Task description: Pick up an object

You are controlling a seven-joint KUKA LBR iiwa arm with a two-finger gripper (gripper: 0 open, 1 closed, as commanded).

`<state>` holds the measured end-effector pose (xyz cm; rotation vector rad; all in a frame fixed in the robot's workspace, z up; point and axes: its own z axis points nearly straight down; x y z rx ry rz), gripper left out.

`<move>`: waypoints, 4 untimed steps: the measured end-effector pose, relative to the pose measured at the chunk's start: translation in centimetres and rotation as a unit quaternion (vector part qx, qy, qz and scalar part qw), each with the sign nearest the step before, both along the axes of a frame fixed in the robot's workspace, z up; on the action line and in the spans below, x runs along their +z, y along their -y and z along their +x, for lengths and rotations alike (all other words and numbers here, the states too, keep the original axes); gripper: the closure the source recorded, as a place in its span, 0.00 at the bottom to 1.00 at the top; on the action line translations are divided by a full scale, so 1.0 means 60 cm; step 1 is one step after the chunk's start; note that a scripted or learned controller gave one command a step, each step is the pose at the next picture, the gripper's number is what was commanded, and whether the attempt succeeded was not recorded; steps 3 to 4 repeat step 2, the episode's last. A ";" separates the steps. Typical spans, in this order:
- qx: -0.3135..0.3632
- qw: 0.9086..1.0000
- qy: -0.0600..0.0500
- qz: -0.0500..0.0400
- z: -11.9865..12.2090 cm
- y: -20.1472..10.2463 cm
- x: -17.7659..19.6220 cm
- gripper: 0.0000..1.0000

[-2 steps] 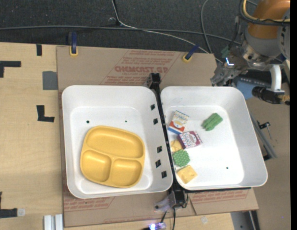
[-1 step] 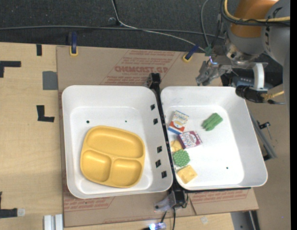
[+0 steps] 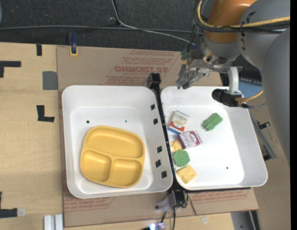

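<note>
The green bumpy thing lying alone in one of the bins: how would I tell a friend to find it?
Start at the right-hand shallow white bin. Most of its small items cluster along its left side; look instead towards its upper middle for the small green knobbly plastic piece, lying tilted. It lies apart from the others, unlike the round green disc down in the cluster.

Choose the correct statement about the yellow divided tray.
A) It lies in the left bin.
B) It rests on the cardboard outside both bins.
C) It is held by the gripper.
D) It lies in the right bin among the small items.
A: the yellow divided tray lies flat on the floor of the left bin, while the small items, such as the green object, are in the right bin.
</note>
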<state>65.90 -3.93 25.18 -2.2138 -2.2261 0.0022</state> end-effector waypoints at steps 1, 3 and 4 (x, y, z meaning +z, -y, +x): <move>0.000 1.000 0.000 0.000 -0.014 -0.090 -0.016 1.00; 0.000 1.000 0.001 0.000 -0.008 -0.177 -0.013 1.00; 0.000 1.000 0.001 0.000 -0.008 -0.177 -0.013 1.00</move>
